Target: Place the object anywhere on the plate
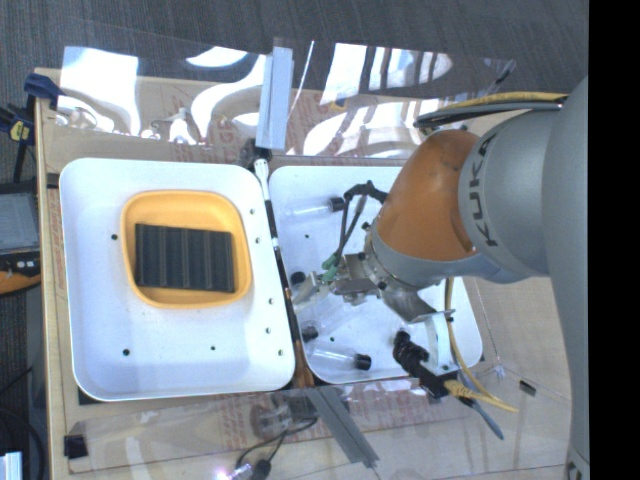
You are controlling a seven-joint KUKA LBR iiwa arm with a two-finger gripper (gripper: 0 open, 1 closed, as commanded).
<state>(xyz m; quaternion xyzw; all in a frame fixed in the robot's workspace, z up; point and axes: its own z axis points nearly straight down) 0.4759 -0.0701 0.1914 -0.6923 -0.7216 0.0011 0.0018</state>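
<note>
1. The grey arm [520, 188], with its orange band, reaches from the right over the right bin [300, 193].
2. The left bin [90, 338] bears a yellow plate [180, 211] with a dark ribbed centre.
3. The gripper [322, 280] sits low near the right bin's left wall; whether it is spread or pressed together cannot be told.
4. A small clear tube with a dark cap [345, 358] lies on the right bin's floor near the front, long axis roughly left-right, cap to the right.

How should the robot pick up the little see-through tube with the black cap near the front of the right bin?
Probably best around the clear middle of the tube, coming straight down from above and pinching across its thin width. It lies flat on the floor of the right bin, so its ends are hard to reach.
</note>
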